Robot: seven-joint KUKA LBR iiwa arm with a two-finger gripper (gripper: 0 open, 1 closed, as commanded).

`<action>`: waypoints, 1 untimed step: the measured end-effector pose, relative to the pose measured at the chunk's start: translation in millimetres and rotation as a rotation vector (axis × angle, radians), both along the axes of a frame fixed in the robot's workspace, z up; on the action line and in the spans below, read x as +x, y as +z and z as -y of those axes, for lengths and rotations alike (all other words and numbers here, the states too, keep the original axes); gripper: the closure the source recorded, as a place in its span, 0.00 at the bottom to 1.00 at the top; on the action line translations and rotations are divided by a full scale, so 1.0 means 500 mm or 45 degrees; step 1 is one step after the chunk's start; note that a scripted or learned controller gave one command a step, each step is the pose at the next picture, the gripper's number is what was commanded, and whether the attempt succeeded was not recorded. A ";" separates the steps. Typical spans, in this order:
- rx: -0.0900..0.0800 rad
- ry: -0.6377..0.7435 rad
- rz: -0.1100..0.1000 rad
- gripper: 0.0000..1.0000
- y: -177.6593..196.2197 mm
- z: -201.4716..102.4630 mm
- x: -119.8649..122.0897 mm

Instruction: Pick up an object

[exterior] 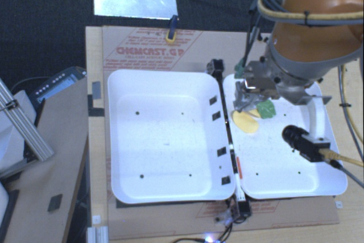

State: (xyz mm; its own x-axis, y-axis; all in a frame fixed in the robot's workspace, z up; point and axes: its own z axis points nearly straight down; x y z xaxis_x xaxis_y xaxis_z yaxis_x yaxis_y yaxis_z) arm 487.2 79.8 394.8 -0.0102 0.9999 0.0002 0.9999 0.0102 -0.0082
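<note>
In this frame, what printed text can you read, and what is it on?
"CHEMCAST GP" in red, on the brown sheet under the bins, behind the left bin.
Smaller red line beneath it: too blurred to read.
Red print at the sheet's near edge: unreadable.

**Arm reaching in low from my right**

I see the arm coming in from the right side of the camera view, its big orange band uppermost and nearest the lens, with yellow and dark cables looped around it. Below the band the grey wrist slopes down and to the left. The gripper hangs at the end of it, a cluster of metal parts pointing downward. From this angle the wrist housing hides much of it, and I cannot make out how the tips are set.
</note>
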 end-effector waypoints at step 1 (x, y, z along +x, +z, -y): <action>0.002 -0.008 0.024 1.00 0.175 0.033 -0.001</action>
